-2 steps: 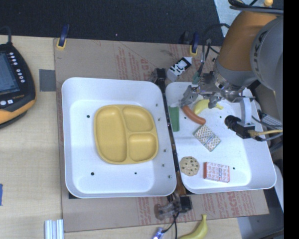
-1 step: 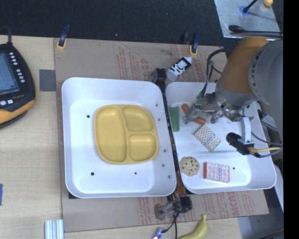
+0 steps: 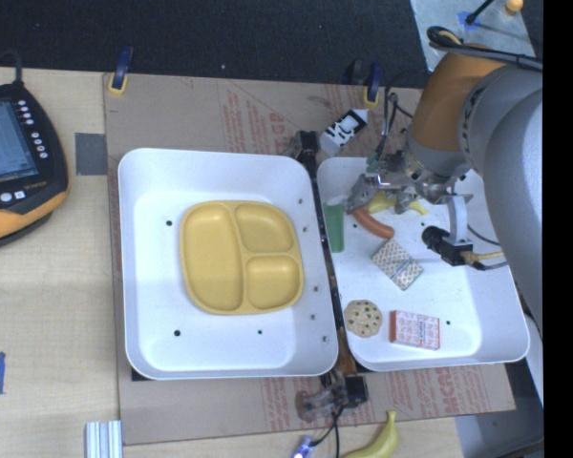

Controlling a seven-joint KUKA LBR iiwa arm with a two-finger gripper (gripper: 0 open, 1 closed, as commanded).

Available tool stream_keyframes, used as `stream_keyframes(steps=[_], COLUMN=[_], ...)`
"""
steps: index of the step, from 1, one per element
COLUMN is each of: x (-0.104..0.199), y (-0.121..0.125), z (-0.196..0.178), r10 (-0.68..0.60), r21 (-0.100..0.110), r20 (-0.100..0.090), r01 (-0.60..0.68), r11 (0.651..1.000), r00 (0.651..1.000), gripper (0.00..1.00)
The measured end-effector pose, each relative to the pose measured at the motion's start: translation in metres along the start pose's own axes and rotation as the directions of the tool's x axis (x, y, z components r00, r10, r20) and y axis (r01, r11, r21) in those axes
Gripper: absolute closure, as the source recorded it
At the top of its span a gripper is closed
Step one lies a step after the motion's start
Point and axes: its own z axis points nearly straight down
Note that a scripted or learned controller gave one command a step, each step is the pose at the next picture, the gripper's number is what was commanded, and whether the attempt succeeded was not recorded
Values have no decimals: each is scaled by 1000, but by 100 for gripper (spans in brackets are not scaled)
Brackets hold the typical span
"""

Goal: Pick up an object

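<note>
The right bin [image 3: 497,337] holds a green block [image 3: 335,227] against its left wall, an orange-red sausage [image 3: 373,223], a patterned grey packet [image 3: 397,262], a round cookie [image 3: 362,318], a red-and-white packet [image 3: 415,329] and a bit of yellow [image 3: 407,204] near the back. My gripper [image 3: 371,191] hangs low at the back of this bin, just above the sausage's far end. Nothing shows between its fingers. The left bin [image 3: 148,256] carries a yellow divided tray [image 3: 241,256].
A black-and-orange tablet pendant [image 3: 14,160] lies on the bench at far left. A banana [image 3: 377,439] rests in front of the bins, with cables and clamps near it. A black-and-white item [image 3: 344,128] sits behind the bins. The arm's grey bulk covers the right side.
</note>
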Motion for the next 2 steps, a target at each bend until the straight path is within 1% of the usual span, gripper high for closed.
stream_keyframes(steps=[1,2], x=[-10,-10], y=[1,1], z=[-1,-11], r10=[-1,-4], r21=[-3,-2], r20=[1,1], r01=[1,4], r11=[1000,1000], r00=[1000,1000], gripper=[0,100])
